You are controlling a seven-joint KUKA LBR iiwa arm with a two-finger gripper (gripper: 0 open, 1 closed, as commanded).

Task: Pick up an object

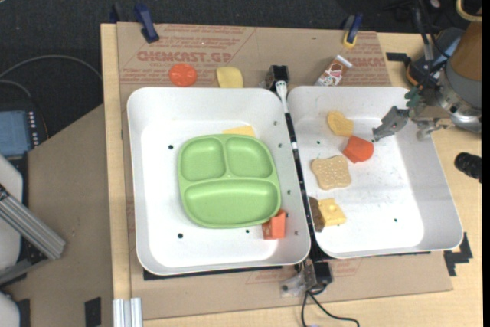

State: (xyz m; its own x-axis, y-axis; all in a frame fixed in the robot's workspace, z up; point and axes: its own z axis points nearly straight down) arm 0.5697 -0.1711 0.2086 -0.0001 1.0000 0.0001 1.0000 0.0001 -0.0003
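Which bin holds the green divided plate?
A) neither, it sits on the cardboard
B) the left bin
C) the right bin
B: the green plate lies inside the left bin, while the right bin holds the toast and other small food pieces.

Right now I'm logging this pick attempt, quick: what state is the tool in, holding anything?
The tool: cannot be told whether open or closed. It sits over the right bin, beside the red piece, with nothing visibly held.
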